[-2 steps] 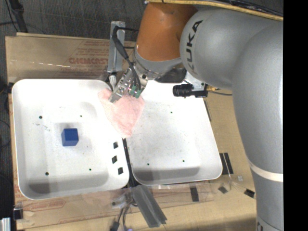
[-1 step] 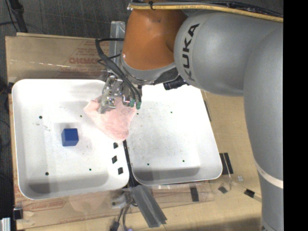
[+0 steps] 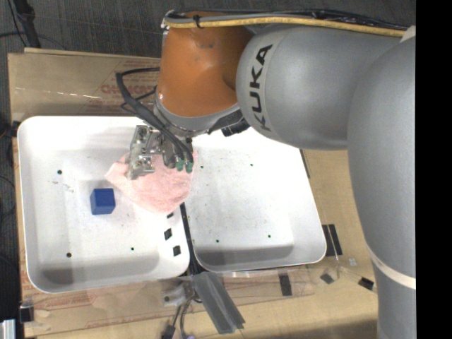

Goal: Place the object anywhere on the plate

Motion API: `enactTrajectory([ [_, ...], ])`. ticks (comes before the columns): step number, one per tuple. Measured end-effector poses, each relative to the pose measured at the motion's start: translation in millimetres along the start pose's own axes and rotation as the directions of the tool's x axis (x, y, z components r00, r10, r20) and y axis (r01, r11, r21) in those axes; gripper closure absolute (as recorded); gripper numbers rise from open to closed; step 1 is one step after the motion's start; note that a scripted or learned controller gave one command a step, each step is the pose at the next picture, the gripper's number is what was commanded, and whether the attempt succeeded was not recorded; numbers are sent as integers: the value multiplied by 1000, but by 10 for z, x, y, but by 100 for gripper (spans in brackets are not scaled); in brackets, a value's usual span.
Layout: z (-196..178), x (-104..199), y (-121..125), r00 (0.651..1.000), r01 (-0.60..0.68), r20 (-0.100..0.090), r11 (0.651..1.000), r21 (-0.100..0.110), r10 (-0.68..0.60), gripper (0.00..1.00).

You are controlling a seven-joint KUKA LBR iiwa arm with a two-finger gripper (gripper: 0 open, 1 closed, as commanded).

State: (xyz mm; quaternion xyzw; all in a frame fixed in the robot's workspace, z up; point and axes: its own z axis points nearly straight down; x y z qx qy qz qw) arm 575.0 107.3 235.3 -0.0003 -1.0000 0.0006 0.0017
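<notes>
A small blue cube [image 3: 102,200] rests on the floor of the left bin [image 3: 42,154], left of centre. To its right a pink plate [image 3: 161,188] lies flat against that bin's right side. My gripper [image 3: 182,164] hangs over the plate's upper edge, under the arm's orange band. It is well apart from the cube, up and to the right of it. The wrist hides the plate's top part.
The right bin [image 3: 247,210] adjoins the left one along a shared rim near the plate. The big grey arm covers the upper right of the view. Black tape marks and a grey bracket [image 3: 215,302] sit at the bench's front edge.
</notes>
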Motion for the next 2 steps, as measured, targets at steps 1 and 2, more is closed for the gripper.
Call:
enactTrajectory([
  [1,29,263,447,1000,6,1,1000,0,-6,100],
  [2,26,261,445,1000,6,1,1000,0,-6,0],
])
